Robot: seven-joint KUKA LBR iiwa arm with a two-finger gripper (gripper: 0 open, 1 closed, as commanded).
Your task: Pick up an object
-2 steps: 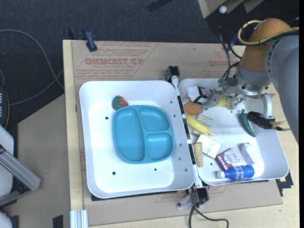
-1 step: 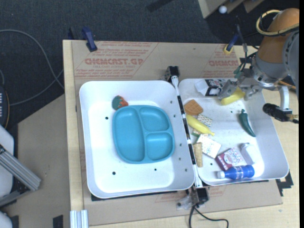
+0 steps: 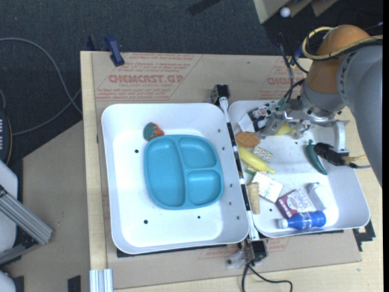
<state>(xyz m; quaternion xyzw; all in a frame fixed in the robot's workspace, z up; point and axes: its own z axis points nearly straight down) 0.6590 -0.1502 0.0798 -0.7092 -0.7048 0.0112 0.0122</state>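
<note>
Camera view: a bench [image 3: 97,163] topped with a brown cardboard sheet printed with red lettering is bearing two shallow white bins side by side. Dark grey carpet is surrounding the bench, and a thin cable [image 3: 42,59] is looping across the floor at the upper left. A blue clamp [image 3: 113,50] is gripping the cardboard's far left corner.

The left bin [image 3: 121,212] is holding a blue divided plate [image 3: 182,170] — three compartments, lying flat near the middle. A small green-and-orange object [image 3: 152,130] is lying just beside the plate's far left corner.

The right bin [image 3: 352,205] is carrying the clutter. A yellow banana [image 3: 254,160] is lying near the bin's left wall, with a round tan object [image 3: 247,139] just beyond it. A white packet [image 3: 267,186], a maroon packet [image 3: 296,202] and a blue-and-white tube [image 3: 302,221] are lying toward the near edge. A dark green object [image 3: 316,156] is resting toward the right.

The grey arm [image 3: 358,72] is reaching in from the right, its orange band uppermost. The gripper [image 3: 281,121] is sitting low over the bin's far left corner — its state cannot be told from this angle.
</note>
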